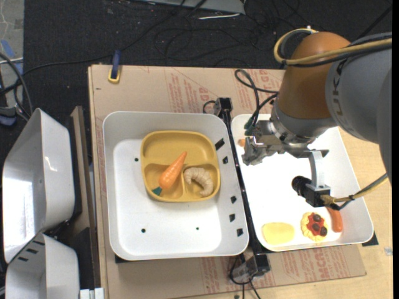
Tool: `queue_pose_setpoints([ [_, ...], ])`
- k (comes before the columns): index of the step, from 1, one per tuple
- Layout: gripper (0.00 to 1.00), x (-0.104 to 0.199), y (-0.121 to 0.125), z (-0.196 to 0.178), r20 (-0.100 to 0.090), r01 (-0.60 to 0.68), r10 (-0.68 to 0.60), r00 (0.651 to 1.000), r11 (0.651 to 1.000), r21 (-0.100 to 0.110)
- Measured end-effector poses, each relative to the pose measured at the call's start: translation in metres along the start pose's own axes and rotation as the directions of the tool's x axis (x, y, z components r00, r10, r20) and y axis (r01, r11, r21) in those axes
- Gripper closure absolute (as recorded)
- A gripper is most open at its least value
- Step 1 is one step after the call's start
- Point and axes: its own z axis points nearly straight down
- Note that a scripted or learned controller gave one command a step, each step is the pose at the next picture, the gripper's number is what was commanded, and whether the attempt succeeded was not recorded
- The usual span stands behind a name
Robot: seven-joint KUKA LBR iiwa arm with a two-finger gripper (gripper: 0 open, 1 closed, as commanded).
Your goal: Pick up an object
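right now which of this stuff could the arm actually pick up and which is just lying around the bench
Could be picked up:
- toy carrot and shrimp, on the yellow divided plate in the left bin
- yellow disc, small pizza and orange piece in the right bin, under the gripper

Just lying about:
- yellow-handled tool on the cardboard
- cables

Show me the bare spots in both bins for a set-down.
Left bin: bare floor in front of and left of the yellow plate. Right bin: open centre strip between the gripper and the yellow piece. Crowded: front-right corner, around the pizza toy.
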Motion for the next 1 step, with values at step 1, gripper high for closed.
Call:
queue_pose_setpoints([
  [1, 1.0, 0.0495, 0.0259, -0.0065, -0.001, 0.001, -0.001, 1.0, 1.0, -0.003],
])
